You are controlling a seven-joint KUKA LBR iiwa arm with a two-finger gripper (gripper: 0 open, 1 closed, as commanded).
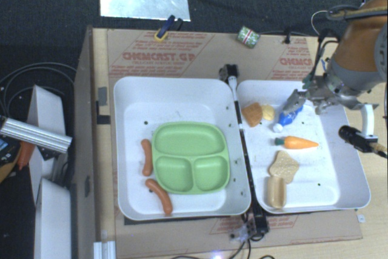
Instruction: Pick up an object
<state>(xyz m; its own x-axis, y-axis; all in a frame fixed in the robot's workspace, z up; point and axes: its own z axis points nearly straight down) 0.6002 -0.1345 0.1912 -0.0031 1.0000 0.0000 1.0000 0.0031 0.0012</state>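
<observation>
i have the gripper (pixel 301 100) low over the back of the right bin (pixel 348 191), its tip right at a small blue and white bottle (pixel 287 116) that lies tilted just beside a yellow-brown bread piece (pixel 253 113). from this slant i cannot tell how far the gripper is open, nor whether the bottle sits inside it or merely next to it, so i treat the grab as not yet proven. the nearest other pieces are an orange carrot (pixel 296 143) in front of the bottle, then a tan cracker-like slab (pixel 284 165) touching a pale bread roll (pixel 276 191) near the bin's front wall. to do this step well i would square the gripper across the bottle's narrow width, not its length, since a round plastic body will likely squirt out if pinched off-centre. i would settle down straight, close slowly, and lift only a little first to check it comes along. the left bin (pixel 130 103) with its green divided tray (pixel 191 156) and two sausages (pixel 146 158) is well apart and needs no care.
</observation>
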